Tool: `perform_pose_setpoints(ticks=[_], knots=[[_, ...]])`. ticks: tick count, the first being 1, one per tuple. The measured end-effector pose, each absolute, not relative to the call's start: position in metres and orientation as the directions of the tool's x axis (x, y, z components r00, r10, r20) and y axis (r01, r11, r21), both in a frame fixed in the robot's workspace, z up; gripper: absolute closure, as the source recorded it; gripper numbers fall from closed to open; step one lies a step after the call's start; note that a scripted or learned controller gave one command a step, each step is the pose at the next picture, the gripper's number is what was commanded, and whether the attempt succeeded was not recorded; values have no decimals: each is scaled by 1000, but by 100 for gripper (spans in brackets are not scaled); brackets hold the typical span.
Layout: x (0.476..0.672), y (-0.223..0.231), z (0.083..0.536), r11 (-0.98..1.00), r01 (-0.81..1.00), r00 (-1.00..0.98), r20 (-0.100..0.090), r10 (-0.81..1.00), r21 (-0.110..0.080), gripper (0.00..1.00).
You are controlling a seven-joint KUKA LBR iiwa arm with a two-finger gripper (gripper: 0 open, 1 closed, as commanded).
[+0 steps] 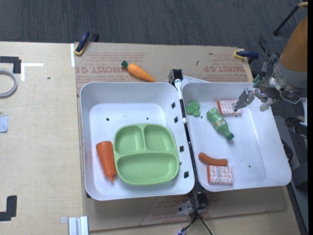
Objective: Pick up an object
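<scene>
My gripper [253,102] hangs over the far right part of the right bin [264,146], its fingers apart and nothing between them. One fingertip [241,103] sits just right of a small red and white packet [226,106] at the bin's far side. A green bottle [219,123] lies tilted in front of that packet. A small green piece [193,107] rests by the bin's left wall. Nearer the front lie an orange-red sausage [213,158] and a second red and white packet [220,175].
The left bin [98,102] holds a green divided plate [145,153] and an orange carrot-shaped piece [105,159]. A toy carrot [138,71] lies on the cardboard behind the bins. Clamps sit at the cardboard's far corners.
</scene>
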State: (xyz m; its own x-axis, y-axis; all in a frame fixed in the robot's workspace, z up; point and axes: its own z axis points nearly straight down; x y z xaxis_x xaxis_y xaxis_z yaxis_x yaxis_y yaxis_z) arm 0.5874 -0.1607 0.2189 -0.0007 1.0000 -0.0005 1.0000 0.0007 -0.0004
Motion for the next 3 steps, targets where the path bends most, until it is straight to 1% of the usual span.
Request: perform_pose_setpoints(ticks=[1,2,3], knots=[[613,-123,118,200,980,-200,0,980,-1,0],[613,-123,128,199,980,-198,-1,980,1,100],[613,-123,128,199,980,-199,-1,980,0,0]])
